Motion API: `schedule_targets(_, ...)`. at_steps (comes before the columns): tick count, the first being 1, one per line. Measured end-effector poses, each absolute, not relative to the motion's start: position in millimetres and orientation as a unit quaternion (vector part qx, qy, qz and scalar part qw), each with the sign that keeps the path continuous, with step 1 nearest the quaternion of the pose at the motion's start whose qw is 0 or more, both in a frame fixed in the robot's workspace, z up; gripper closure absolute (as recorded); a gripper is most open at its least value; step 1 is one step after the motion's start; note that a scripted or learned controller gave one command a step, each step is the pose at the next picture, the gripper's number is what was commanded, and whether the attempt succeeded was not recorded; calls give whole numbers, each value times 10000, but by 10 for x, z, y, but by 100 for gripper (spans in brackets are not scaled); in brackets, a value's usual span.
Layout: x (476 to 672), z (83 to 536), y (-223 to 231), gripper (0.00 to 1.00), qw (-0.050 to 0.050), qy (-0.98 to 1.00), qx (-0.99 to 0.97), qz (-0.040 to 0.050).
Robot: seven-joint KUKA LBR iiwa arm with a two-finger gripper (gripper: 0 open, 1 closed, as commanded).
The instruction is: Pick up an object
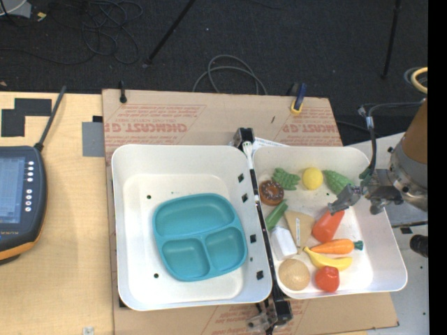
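Note:
The right bin [380, 264] holds several toy foods. Among them are a red pepper [327, 224], a carrot [334, 246], a banana [330, 260], a tomato [327, 278], a tan roll [294, 273], a lemon [313, 179] and a chocolate donut [271, 192]. My gripper [363, 201] hangs over the bin's right half, just up and right of the red pepper. Its two grey fingers are spread apart with nothing between them, and the left fingertip [344, 200] is close to the pepper's top.
A teal divided tray [200, 236] lies in the left bin [133, 187]. Green toy vegetables [286, 179], a cheese wedge [299, 225] and a white bottle [284, 241] crowd the right bin's left side. A tablet [17, 194] rests at the far left.

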State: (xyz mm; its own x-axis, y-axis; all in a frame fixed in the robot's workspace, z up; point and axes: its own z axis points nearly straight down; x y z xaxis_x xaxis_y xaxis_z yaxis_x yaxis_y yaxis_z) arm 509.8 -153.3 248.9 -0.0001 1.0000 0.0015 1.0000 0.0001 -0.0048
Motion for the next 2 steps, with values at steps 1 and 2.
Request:
schedule_targets(1, 5188, 843, -1684, 0, 37, -7072, -7070, 14)
schedule_targets(2, 5193, 972, -1706, 100, 26, -7048, -7094, 8)
